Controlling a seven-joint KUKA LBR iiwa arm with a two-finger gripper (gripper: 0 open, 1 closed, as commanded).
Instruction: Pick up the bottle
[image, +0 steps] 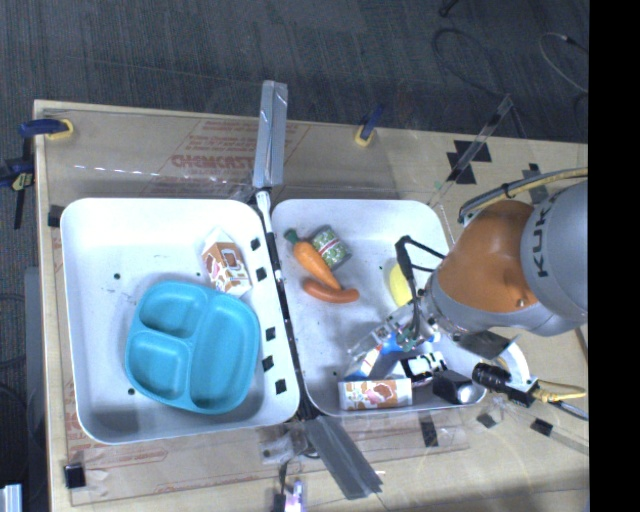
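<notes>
The bottle (376, 392) lies on its side along the near wall of the right bin (330, 215). It is white with a brown and red label. My gripper (404, 348) hangs low in that bin just above and slightly right of the bottle, under the orange wrist band (482, 272). Something small and blue shows at the gripper's tip, and I cannot make out what it is. The gripper and the arm cover the right bin's near right corner.
The right bin also holds an orange carrot (312, 260), a brown sausage (329, 292), a green can (328, 245) and a yellow object (399, 284) partly behind the wrist. In the left bin (90, 240) are a blue divided plate (194, 345) and a small carton (227, 265).
</notes>
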